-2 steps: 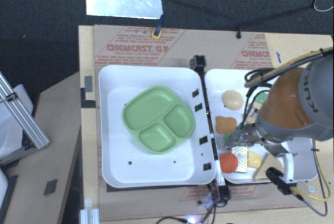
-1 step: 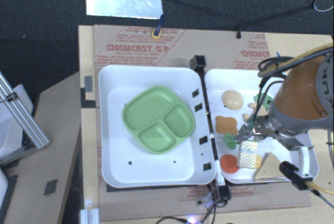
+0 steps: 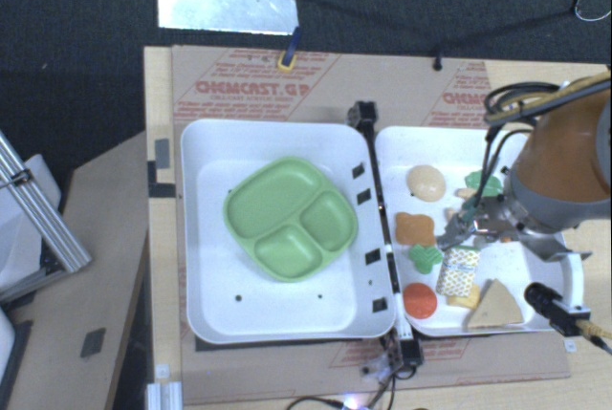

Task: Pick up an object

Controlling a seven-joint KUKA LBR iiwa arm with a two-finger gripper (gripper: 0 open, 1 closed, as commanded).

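Several food toys lie loose in the right bin [image 3: 402, 150], among them a yellow checkered block [image 3: 459, 272] just below the gripper [image 3: 457, 232]. Nothing looks lifted yet (jaws too blurred to judge), so the whole pick seems left.

The grey arm [image 3: 564, 174] reaches in from the right, its hand [image 3: 459, 231] lowered, pointing left.

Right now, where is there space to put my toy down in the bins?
The left white bin has bare floor all around the green divided plate, widest along its left side. The right white bin is crowded with toy food under the pincer; only its top strip is bare.
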